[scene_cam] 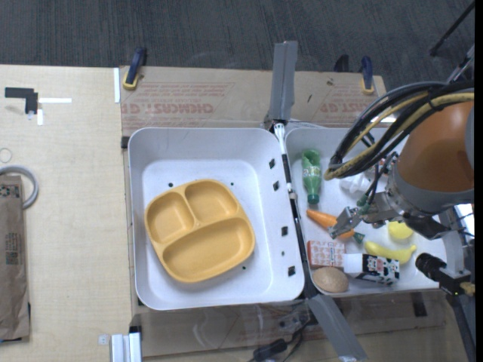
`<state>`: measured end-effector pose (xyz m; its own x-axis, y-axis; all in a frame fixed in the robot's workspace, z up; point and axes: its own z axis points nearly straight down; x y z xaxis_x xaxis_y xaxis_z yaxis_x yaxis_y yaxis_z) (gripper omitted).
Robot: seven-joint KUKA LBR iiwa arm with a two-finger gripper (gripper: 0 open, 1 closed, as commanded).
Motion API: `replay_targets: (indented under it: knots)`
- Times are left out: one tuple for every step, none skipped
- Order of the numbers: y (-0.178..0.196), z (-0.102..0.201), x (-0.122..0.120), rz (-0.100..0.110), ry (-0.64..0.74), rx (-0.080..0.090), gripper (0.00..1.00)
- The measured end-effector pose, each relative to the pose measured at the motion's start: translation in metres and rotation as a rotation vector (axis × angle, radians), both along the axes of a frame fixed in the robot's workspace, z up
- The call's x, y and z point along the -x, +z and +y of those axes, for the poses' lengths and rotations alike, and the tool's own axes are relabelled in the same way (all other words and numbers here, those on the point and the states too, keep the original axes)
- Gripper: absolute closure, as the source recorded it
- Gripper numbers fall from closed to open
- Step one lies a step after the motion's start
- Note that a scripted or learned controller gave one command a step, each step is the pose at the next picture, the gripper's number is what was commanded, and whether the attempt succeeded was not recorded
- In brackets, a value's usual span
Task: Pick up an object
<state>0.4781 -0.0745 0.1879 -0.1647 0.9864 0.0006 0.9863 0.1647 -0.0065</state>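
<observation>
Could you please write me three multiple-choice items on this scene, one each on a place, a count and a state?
1. Where does the yellow divided plate lie?
A. left bin
B. right bin
C. on the cardboard

2. How many compartments has the plate?
A. two
B. three
C. five

3. How does the green bottle rest?
A. upright
B. lying on its side
C. on the plate

Key: 1 A, it sits inside the left bin. 2 B, two small wells and one large. 3 B, it lies on its side in the right bin.

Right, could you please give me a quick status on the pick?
Claw low over right bin, beside carrot. Nothing seen held. Bottle, banana, carton crowd close.
</observation>
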Motion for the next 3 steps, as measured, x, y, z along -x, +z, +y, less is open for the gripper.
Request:
replay_targets:
  knots:
    - [-0.085,-0.037,-0.025,0.001,-0.040,-0.001,0.00]
    - [-0.079,-0.038,-0.025,0.005,-0.044,0.000,1.00]
    - [0.000,0.006,-0.088,-0.001,-0.065,0.002,1.00]
